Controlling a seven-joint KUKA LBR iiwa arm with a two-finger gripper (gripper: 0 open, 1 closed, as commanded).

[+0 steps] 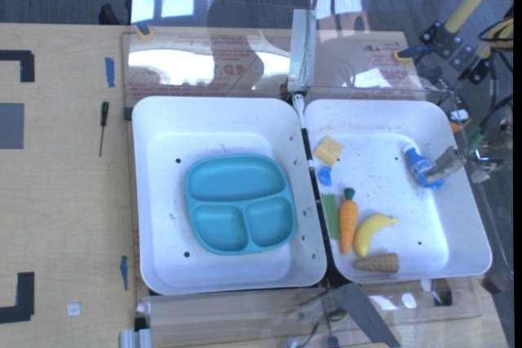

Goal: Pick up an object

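**Trainee:** What does the plate show, largest parts first?

**Operator:** A pale wooden bench [65,200] bears two shallow white plastic bins. The left bin [155,118] holds a teal three-compartment plate [241,202] lying flat at its middle. The right bin [465,248] holds the loose items. I judge it to be the pick side, since the arm enters from its edge.

**Trainee:** Where is the tool?

**Operator:** I see the grey metal gripper [447,164] low at the right bin's right wall, touching or just beside a small blue and white cylinder [419,165]. From my station that reads as the object being tried for. Whether the gripper is released, clenched or grasping the cylinder I cannot tell, because metal and blue plastic merge there.

**Trainee:** And the rest?

**Operator:** The other items crowd the bin's left half, well apart from the gripper:
- a yellow toy banana [373,231]
- an orange toy carrot with a green top [348,224] just left of the banana
- a flat green strip [329,214] against the bins' shared wall
- a tan ridged cone [377,262] below the banana
- a pale yellow block [329,151]
- a tiny blue piece [325,176] under the block, too small to identify

**Trainee:** Anything unclear?

**Operator:** Glare on the clear panels [212,61] behind the bins hides what lies under them. The arm is cut off at the frame's right.
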